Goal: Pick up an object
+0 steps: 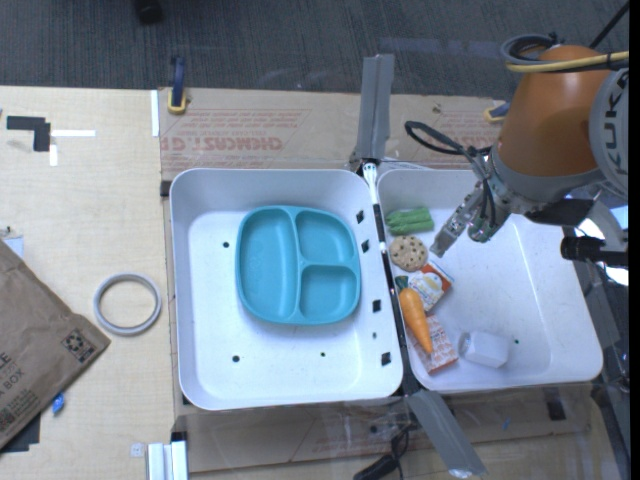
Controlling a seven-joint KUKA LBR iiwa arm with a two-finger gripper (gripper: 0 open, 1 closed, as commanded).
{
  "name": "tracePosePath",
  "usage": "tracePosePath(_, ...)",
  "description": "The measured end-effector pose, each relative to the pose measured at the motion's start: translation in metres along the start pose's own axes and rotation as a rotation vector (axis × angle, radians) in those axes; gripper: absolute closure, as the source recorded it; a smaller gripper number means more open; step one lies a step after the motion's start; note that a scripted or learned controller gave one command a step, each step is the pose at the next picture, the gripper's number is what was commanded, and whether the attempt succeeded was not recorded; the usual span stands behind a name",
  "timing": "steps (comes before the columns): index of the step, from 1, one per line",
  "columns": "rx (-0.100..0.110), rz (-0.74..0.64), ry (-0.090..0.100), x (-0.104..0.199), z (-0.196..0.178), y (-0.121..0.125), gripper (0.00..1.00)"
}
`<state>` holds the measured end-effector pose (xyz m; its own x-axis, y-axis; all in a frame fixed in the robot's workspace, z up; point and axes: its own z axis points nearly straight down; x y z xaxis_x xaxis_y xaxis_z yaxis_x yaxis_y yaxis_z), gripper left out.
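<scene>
The hand hovered just right of the cookie, above the right bin, fingers parted, grasping nothing.

Bright, even light falls from above, and the whole frame is well exposed. The two white bins come close to washing out, most of all the floor of the right bin at the right of the frame. Shadows are soft and short; a faint one rims the blue plate at centre. The orange band at upper right carries a mild sheen. The gripper looks slightly blurred. The dark floor along the top edge is dim and grainy.
</scene>
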<state>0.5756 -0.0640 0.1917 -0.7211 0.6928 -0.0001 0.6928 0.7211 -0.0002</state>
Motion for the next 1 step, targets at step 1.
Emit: tracePosePath(1, 0.0, 0.308, -0.001, 0.0135, 0.0004, 0.0968, 1.0)
